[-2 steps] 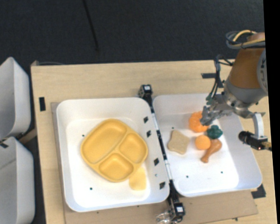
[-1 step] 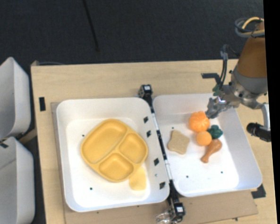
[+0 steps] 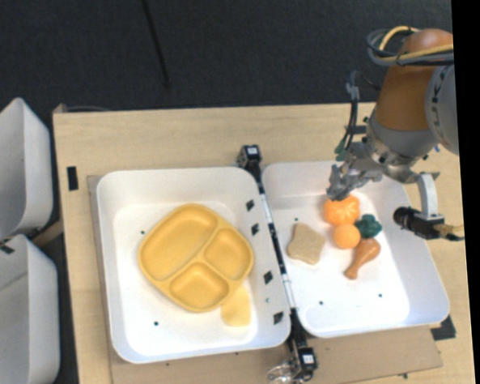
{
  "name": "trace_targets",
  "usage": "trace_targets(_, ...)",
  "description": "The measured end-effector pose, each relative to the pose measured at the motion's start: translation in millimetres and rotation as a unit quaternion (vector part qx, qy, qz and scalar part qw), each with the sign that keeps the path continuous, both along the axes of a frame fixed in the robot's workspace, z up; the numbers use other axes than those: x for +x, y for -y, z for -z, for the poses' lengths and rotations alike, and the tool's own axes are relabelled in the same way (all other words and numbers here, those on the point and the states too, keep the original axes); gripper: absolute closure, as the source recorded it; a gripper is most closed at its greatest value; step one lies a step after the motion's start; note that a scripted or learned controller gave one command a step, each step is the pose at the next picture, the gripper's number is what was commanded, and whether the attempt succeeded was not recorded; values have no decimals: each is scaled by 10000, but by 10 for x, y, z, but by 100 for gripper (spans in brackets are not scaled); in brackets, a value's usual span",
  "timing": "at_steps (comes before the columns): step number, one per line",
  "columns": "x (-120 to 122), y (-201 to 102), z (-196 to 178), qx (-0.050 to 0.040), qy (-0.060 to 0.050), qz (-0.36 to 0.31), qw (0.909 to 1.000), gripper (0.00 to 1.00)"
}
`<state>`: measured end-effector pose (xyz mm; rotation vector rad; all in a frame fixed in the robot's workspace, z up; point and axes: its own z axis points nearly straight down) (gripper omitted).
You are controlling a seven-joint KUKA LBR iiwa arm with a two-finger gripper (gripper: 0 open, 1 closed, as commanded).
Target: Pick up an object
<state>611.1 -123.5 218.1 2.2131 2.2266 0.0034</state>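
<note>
Gripper [image 3: 341,191] hovering over the orange fruit [image 3: 342,210] in the right bin [image 3: 392,299] | jaws: cannot tell whether open or closed | risk: round fruit rolling aside (crowded by the smaller orange [image 3: 346,236]), jaws likely slipping off.

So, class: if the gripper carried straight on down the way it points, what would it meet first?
Most likely the upper orange: the gripper sits right above it in the right bin. Depth is unclear, so it may already touch.
</note>
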Motion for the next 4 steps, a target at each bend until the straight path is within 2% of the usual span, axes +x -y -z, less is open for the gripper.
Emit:
trace_targets(2, 337, -1057, -119, 8, -1, -3, 10000, 100)
trace_targets(3, 266, -1529, -190, 9, -15, -3, 10000, 100)
trace_targets(4, 387, -1997, -291, 12, -2, -2, 10000, 100)
